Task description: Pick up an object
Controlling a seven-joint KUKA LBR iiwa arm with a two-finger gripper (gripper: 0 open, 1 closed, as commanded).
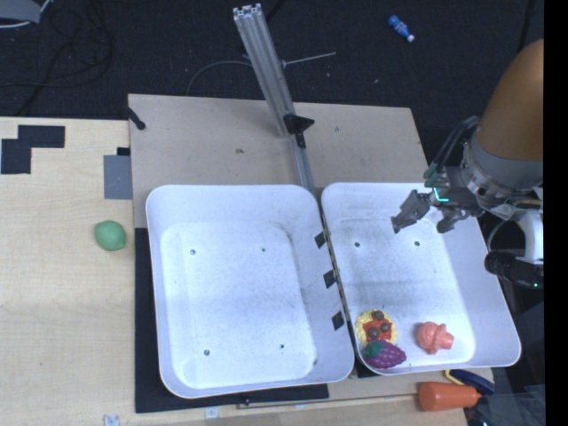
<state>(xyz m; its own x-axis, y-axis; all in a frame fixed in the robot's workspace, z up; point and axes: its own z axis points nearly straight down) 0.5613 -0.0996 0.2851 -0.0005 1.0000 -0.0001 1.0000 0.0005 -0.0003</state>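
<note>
My gripper (429, 217) hangs over the upper right part of the right bin (390, 264), with its two dark fingers spread open and nothing between them. In that bin's near corner lie a yellow toy with red and purple bits (380, 335) and a pink-orange toy (434, 336). Both sit well below the gripper in the view, apart from it.
The left bin (177, 211) stands beside the right one, with black clips along the shared edge. A green ball (110, 235) rests on the bench to the left. An orange object (448, 396) lies outside the right bin's near rim. A metal rail (271, 69) slants behind the bins.
</note>
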